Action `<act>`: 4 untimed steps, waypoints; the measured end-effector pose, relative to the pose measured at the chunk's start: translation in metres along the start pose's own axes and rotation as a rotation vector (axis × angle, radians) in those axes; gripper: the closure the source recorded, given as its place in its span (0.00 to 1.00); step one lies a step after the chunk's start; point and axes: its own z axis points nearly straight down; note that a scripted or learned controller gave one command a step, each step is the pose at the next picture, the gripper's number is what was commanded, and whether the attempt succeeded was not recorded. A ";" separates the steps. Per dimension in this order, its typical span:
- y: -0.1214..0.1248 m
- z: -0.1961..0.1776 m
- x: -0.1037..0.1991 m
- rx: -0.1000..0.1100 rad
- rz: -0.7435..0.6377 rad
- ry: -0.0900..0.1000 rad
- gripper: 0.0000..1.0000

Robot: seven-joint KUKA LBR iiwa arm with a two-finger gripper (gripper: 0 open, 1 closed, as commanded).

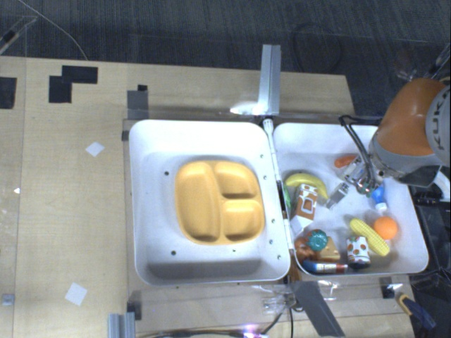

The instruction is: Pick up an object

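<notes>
The right bin [310, 141] holds a jumble of small things. My gripper [335, 195] hangs low over the middle of this bin, pointing down and to the left. Its tip is just right of a yellow banana [306, 183] and a brown-and-white box [305, 204]. A white-and-blue bottle [379, 198] lies close under the wrist on its right. An orange-red piece [345, 161] lies behind the gripper. Nothing shows in its grasp.
Along the right bin's front lie a teal ball [318, 240], a red marker [325, 266], a spotted cup [357, 249], a yellow corn cob [370, 236] and an orange ball [385, 227]. A yellow divided tray [217, 201] fills the middle of the left bin [151, 210].
</notes>
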 end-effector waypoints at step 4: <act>0.000 0.000 0.000 0.000 0.000 0.000 0.00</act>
